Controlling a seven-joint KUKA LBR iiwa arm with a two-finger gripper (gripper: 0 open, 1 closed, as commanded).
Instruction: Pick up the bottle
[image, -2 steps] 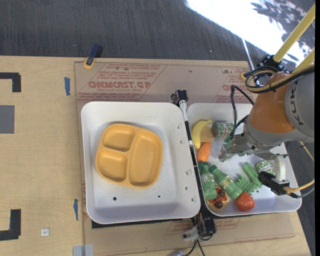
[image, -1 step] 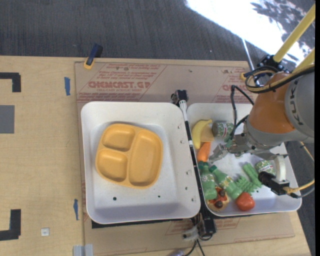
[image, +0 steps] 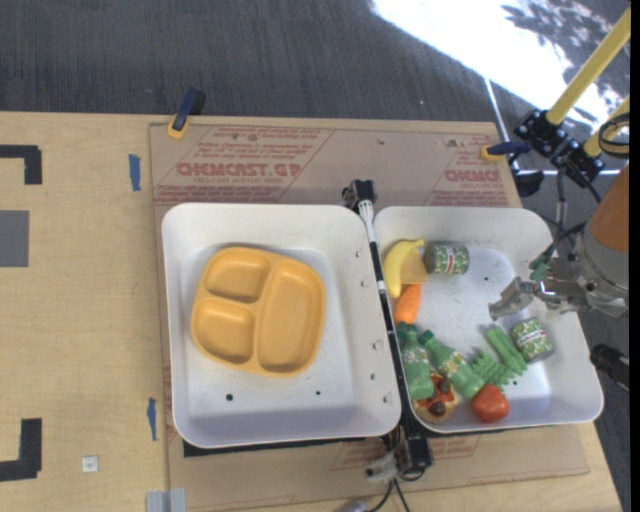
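A green bottle (image: 413, 360) with a red and yellow label lies in the right bin (image: 480, 425), along its left wall near the front. A second green bottle-like item (image: 455, 368) lies right beside it. My gripper (image: 515, 297) hangs over the right part of that bin, right of the bottle and well apart from it. It sits just above a small green-labelled can (image: 531, 339). I see nothing held in it.
The right bin also holds a banana (image: 400, 262), another can (image: 446, 259), a carrot (image: 407, 303), a pizza slice (image: 437, 403), a tomato (image: 490, 402) and green beans (image: 500, 358). A yellow divided tray (image: 260, 308) lies in the left bin (image: 190, 400).
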